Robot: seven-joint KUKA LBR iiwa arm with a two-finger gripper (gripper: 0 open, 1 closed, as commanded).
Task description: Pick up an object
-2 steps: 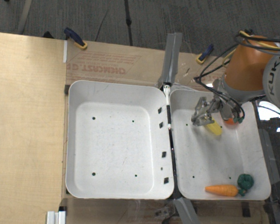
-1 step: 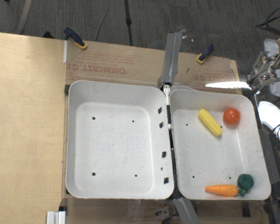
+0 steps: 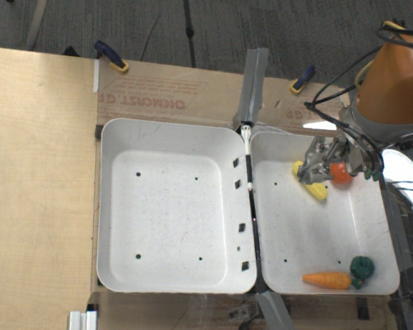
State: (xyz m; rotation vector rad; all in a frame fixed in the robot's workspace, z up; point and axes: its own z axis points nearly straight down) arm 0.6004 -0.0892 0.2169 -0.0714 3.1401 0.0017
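In the right bin (image 3: 308,234) a yellow toy, like a corn cob or banana (image 3: 315,188), lies near the far wall. My gripper (image 3: 314,171) hangs right over it, its metal tips down at the yellow toy's upper end. Just to the right of the gripper sits a small red-orange object (image 3: 341,174). A toy carrot (image 3: 328,280) with a green leafy top (image 3: 361,268) lies at the near right corner of the same bin.
The left bin (image 3: 170,208) stands beside the right one, with a grey divider post (image 3: 253,86) behind their shared edge. Cables (image 3: 344,72) hang near the arm's orange band (image 3: 401,77). Two clamps (image 3: 110,55) grip the cardboard at the back.
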